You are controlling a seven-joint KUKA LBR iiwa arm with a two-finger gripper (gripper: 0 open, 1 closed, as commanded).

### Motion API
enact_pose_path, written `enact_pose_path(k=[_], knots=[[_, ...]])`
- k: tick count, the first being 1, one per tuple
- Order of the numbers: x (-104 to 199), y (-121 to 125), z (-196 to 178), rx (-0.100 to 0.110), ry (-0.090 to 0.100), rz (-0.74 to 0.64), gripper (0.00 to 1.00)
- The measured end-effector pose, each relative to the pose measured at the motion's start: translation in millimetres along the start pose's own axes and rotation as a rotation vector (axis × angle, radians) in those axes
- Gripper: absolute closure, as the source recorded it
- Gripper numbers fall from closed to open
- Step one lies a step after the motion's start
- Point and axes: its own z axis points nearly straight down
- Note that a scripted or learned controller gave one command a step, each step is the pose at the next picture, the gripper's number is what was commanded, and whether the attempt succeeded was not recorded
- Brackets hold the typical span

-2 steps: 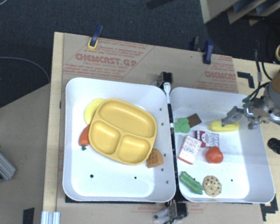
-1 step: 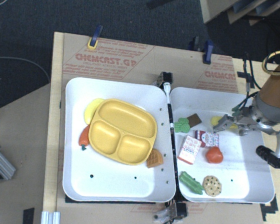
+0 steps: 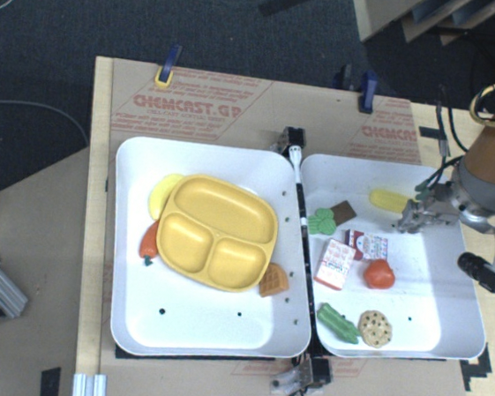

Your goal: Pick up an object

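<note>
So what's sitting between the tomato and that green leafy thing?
A small red-and-white packet, seen in the camera view, lies between the tomato and the green leafy piece.

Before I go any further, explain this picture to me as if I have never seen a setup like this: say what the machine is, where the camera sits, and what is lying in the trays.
One camera, fixed above a bench, looks down at a slant. The grey and orange shape at the right is a robot arm; its gripper hangs over the right bin, close to a yellow toy piece. Whether the jaws are open or shut is too small to tell, and nothing can be seen held.

The left bin holds a yellow divided plate, with a red toy vegetable at its left edge and a small waffle piece at its lower right.

The right bin holds toy food: a green leafy piece, a brown piece, two small red and white cartons, a tomato, a green pod and a cookie.
</note>
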Motion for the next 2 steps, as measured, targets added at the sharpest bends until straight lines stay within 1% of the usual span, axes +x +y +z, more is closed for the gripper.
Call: enact_pose_path(k=[1,2], knots=[[-8,4,-48,-0.005,-0.003,0.000,1.00],[-12,2,-93,-0.005,-0.002,0.001,1.00]])
